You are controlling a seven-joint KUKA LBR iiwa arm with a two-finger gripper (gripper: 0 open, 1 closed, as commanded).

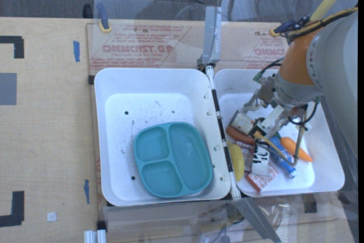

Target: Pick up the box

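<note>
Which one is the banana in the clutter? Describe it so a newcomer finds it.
Start at the right bin, the one the arm reaches into. Its clutter sits against the left wall; the banana lies at that pile's left edge, lengthwise along the divider. It is the only plain yellow, curved item, beside a red-and-white packet and a black-and-white box.

Clutter (264,151) crowds right bin (327,176) (left side).

The arm (335,60) is cut off by the right edge. The gripper (263,116) is partly masked by cables, and nothing can be made out between its tips. The box (260,159) is overlapped by neighbouring items, and its print is too small to be read. The lettering on the board (142,42) is blurred.
</note>
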